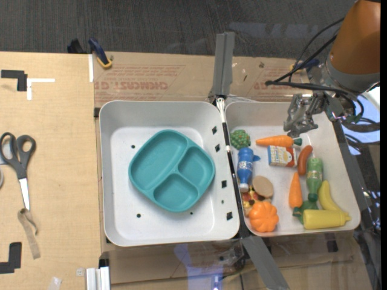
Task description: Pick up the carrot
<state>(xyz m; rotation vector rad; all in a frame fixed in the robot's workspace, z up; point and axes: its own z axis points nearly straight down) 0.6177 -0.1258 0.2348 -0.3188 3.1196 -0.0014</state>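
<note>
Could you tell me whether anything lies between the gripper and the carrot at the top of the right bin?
Nothing visible does. The gripper hangs over the right bin, just above and right of the carrot, with only bare bin floor between. The small carton touches the carrot's lower side, which may crowd a grasp.

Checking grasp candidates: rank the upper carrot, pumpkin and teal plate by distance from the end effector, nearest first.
1. Upper carrot: just below the end effector, top of the right bin.
2. Pumpkin: right bin's near-left corner.
3. Teal plate: left bin, across the divider.
</note>
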